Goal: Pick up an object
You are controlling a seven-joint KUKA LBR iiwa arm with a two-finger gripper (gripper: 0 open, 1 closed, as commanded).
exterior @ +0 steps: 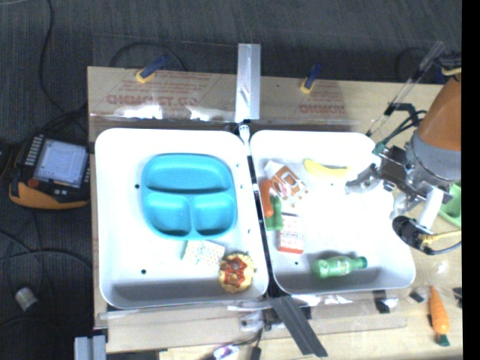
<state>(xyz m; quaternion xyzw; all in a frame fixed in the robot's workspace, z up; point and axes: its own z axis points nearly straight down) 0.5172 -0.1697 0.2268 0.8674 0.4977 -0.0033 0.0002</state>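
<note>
The right bin (390, 276) holds a yellow banana (325, 168) at the back and an orange-and-white packet (289, 184) beside it. A small green bottle (275, 214) lies against an orange stick (265, 196) by the bin's left wall. A red-and-white box (290, 240) sits below them, and a green bottle (339, 265) lies on its side near the front. My gripper (361, 181) hangs over the bin's right part, just right of the banana, with nothing visibly in it.
The left bin (120, 276) carries a blue divided tray (189, 193), a white patterned card (201, 253) and a red-and-yellow lump (235, 271). An orange carrot toy (438, 313) and a green piece (455, 205) lie outside the right bin, near the arm's cables.
</note>
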